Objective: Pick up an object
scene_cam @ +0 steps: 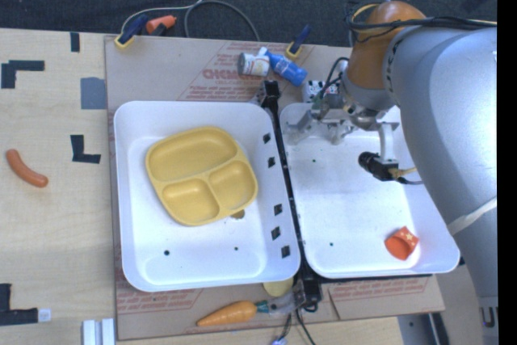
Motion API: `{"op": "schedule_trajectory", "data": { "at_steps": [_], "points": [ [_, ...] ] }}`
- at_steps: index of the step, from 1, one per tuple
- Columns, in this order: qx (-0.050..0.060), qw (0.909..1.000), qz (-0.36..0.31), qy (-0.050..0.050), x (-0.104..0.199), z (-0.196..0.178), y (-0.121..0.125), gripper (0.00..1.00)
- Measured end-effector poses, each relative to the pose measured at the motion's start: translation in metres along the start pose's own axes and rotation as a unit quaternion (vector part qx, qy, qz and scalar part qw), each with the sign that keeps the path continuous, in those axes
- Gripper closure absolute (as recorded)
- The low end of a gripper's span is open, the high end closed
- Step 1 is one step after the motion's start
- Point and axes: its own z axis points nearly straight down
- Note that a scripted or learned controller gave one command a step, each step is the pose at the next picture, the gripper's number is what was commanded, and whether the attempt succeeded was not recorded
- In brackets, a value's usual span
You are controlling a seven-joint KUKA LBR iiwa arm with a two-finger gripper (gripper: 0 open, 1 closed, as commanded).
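Camera view: the hand (323, 121) is seen at the far left corner of the right bin (355, 246), low over the white floor beside the divider; whether its fingers are open or closed cannot be told, and nothing is seen held between them. Nearest the camera, and to the hand's near side, a toy carrot (228, 313) lies on the bench (48, 254) in front of the bins. An orange block (401, 243) rests in the near right corner of the right bin, well apart from the hand. A yellow divided plate (202, 174) lies in the left bin (137, 254), to the left of the hand across the divider. A small sausage-shaped toy (27, 169) lies on the bench far to the hand's left. Beyond the hand, a white and blue bottle (273, 65) lies on its side on the cardboard sheet (161, 81), which carries red printing too blurred to be read. An orange-handled clamp (145, 27) is fixed at the sheet's far left corner.
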Motion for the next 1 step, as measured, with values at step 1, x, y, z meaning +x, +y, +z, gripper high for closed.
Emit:
{"op": "schedule_trajectory", "data": {
  "at_steps": [1],
  "points": [
    [-0.001,1.0,0.0,-0.002,-0.0002,-0.0107,-0.0006,1.0]
  ]
}}
